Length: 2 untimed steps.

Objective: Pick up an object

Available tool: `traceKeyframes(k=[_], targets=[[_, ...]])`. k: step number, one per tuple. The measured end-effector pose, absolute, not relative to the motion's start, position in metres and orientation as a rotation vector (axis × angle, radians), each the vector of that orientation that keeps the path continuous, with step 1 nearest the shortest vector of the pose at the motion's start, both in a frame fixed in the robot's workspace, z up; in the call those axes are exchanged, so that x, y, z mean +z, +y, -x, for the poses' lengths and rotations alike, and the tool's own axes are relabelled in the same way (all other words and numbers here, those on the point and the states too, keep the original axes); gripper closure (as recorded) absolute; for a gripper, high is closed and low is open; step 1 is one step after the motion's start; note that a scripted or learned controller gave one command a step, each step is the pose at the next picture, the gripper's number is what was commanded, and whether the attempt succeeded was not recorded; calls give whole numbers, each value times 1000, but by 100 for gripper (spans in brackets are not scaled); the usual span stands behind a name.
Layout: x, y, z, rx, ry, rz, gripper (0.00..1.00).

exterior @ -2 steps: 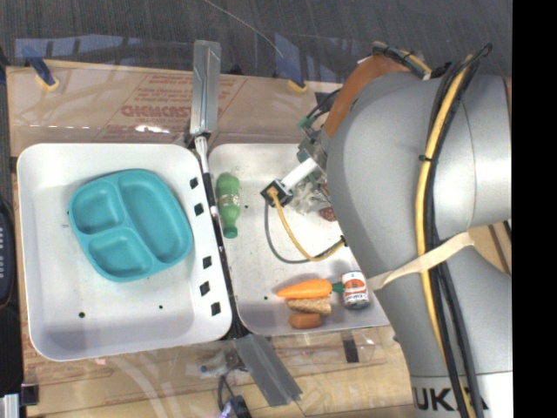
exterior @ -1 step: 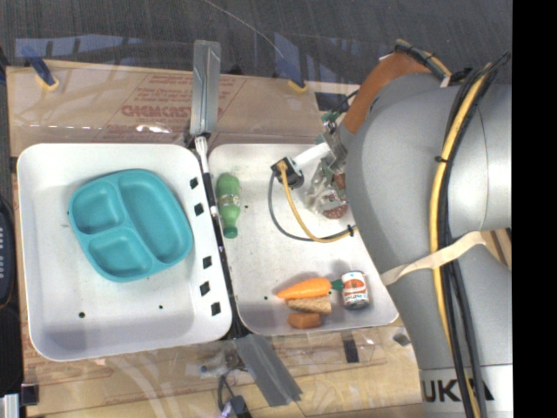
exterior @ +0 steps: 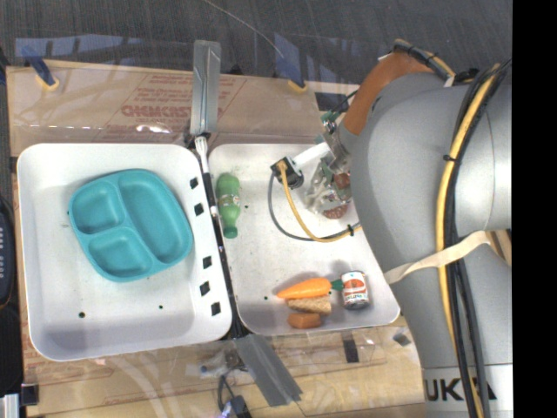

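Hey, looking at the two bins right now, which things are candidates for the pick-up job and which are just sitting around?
Pick candidates, right bin:
green bottle
carrot
small can
tan wedge and brown piece below the carrot
gripper, low near the bin's far right side

Just there:
blue divided plate in the left bin

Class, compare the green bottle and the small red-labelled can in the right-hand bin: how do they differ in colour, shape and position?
The green plastic bottle is green all over; the small red-labelled can is red and white. The bottle is long and slim, lying on its side; the can is short and stubby. The bottle lies alone along the right white bin's left wall; the can sits near the front right corner, beside an orange carrot. Both rest in the same bin.
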<state>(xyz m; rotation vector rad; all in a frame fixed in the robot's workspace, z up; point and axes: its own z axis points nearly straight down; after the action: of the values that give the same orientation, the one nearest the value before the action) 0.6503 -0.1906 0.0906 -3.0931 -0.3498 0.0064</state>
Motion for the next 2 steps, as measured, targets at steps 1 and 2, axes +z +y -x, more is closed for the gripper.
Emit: traceKeyframes(k=[1, 2], targets=[[91, -191, -654, 3, -350, 3096, 100], [91, -193, -655, 3, -347, 3099, 100]])
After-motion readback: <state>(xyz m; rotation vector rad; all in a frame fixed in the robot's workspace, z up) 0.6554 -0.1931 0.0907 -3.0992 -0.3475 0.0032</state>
